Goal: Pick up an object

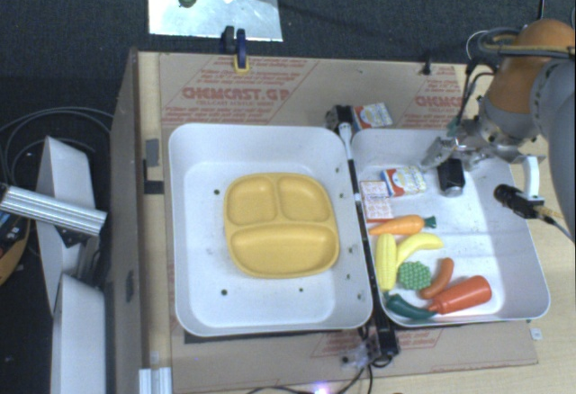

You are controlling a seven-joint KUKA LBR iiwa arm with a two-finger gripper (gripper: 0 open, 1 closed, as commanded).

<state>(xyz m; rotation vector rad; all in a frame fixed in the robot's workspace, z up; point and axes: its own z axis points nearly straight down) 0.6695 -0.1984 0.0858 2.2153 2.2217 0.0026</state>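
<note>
The right bin (533, 268) holds toy food at its near end: an orange carrot (400, 225), a yellow corn cob (385, 262), a banana (419, 245), a green bumpy ball (414, 275), a small sausage (438, 277), a red-orange pepper (466, 293) and a dark green cucumber (409, 308). Two small printed cartons (402, 181) lie further back on the left side. My gripper (441, 152) hangs over the far part of this bin, just right of the cartons and apart from the food. Nothing shows in its grasp.
In the left bin (183, 230) lies a yellow divided plate (281, 226). A small printed box (373, 116) sits on the cardboard behind the bins. The arm comes in from the upper right, over the right bin's far corner.
</note>
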